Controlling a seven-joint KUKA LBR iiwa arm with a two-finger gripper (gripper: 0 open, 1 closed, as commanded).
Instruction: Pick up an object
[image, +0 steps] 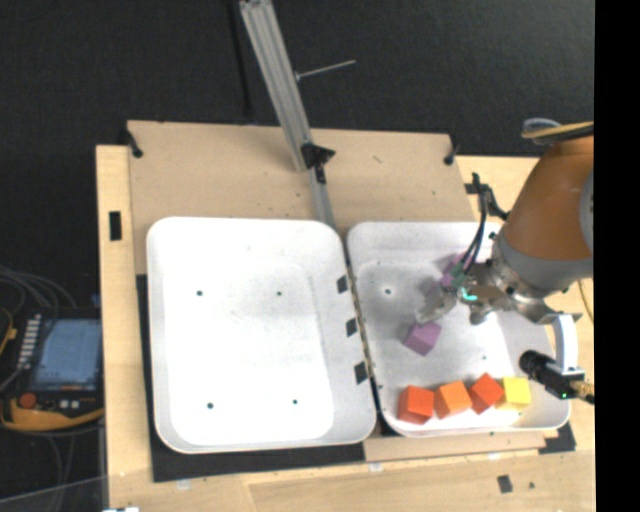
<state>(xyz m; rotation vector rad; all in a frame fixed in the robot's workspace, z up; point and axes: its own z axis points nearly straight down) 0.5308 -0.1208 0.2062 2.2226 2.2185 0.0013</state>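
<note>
Just below the gripper (440, 296), a purple block (422, 337), seemingly apart; finger state unclear.

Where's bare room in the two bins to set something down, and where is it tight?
The left bin shows bare floor from wall to wall. In the right bin, the patch along the divider, left of the purple block, is free. Crowded: the near edge, lined by the row of orange, red and yellow blocks, and the middle under the gripper.
</note>
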